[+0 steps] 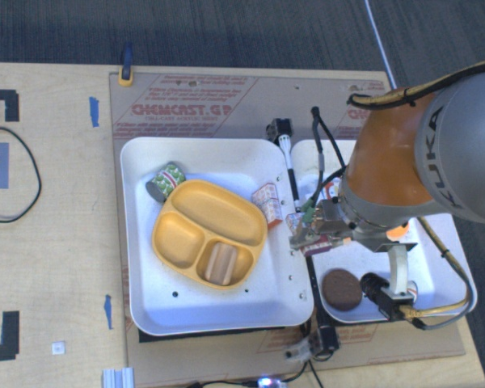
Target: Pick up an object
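Observation:
A yellow divided plate point(206, 231) lies in the left bin point(145, 297), with a tan block point(221, 263) in its lower right compartment. A green and white packet point(165, 181) rests at the plate's upper left. A small red and white wrapper point(267, 201) lies by the bin's right wall. A brown round disc point(342, 289) sits in the right bin point(449, 253). My gripper point(311, 231) hangs over the divide between the two bins, just right of the plate and above the disc. The wrist and cabling hide its fingers.
The grey and orange arm point(412, 156) covers most of the right bin. A black-tipped white rod point(284, 148) stands along the rim between the bins. Cables and blue tape marks lie on the wooden bench at the left.

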Tool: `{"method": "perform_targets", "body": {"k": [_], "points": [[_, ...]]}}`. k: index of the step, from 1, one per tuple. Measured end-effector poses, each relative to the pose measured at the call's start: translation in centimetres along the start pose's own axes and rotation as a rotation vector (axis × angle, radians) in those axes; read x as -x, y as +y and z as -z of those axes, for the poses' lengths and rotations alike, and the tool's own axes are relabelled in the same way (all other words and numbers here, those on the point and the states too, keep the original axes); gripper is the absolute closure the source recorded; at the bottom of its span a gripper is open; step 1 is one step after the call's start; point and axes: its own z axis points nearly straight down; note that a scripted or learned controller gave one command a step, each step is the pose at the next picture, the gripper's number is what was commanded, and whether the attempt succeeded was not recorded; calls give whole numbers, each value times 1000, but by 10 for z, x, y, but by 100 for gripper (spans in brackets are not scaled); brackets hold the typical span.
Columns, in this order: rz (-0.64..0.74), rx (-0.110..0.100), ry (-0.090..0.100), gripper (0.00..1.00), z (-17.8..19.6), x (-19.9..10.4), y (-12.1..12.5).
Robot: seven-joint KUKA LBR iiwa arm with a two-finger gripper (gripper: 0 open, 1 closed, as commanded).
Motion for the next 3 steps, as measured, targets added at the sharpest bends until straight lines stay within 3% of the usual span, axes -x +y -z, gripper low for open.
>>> {"method": "perform_targets", "body": {"k": [3], "points": [[4,12,-1,100,31,-1,5]]}}
